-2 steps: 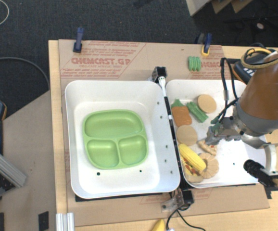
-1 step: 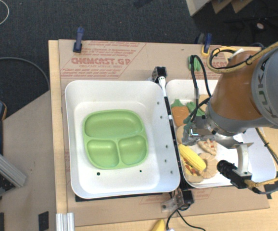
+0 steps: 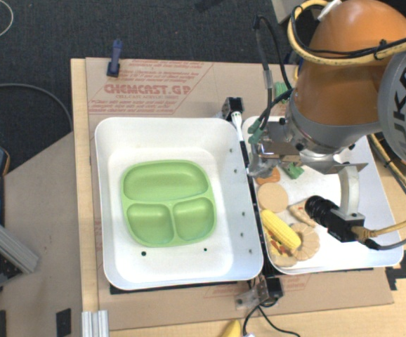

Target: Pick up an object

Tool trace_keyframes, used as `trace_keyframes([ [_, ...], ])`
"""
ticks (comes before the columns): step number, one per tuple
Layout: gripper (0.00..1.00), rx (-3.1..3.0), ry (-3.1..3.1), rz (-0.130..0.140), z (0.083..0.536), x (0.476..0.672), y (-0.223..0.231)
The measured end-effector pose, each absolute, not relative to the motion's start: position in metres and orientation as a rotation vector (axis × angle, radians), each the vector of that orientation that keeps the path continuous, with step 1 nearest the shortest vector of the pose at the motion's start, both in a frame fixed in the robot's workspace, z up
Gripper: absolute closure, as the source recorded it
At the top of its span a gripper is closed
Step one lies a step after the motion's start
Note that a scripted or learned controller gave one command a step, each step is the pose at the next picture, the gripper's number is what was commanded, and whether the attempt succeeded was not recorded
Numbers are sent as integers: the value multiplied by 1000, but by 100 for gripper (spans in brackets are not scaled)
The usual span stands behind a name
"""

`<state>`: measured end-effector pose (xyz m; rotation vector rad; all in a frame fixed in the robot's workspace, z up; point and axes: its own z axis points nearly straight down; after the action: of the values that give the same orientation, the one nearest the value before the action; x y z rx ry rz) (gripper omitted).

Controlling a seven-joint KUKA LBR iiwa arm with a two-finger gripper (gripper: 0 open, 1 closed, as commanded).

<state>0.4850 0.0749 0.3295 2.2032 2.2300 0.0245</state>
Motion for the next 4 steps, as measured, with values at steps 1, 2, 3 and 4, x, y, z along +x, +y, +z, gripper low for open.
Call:
trace_keyframes([
  [1,100,2232,2216,-9,270,478,6],
  [2,0,2222,2222,-1,273,479,9],
  [3,100,2220,2221,1,283,480,10],
  [4,0,2221,2222,-1,283,480,10],
])
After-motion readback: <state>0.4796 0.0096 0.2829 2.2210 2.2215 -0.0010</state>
